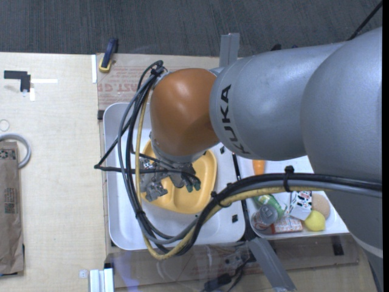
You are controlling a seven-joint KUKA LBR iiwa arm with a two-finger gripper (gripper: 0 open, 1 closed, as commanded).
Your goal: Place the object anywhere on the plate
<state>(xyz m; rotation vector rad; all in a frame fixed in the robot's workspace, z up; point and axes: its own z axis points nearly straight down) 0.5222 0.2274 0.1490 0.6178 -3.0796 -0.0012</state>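
- The claw [159, 186] hung low over the yellow plate [203, 178] in the left bin [118, 224]; with cables in the way, I could not tell its state.
- The right bin [258, 224] held a jumble, seemingly including a lemon [314, 221] and an orange piece [259, 166].
- The arm [273, 96] covered much of the bench [48, 132].

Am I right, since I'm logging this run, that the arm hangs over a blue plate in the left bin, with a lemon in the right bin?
Not quite: the plate is yellow, not blue, as the camera view shows. The arm does hang over it in the left bin, and the lemon lies in the right bin.
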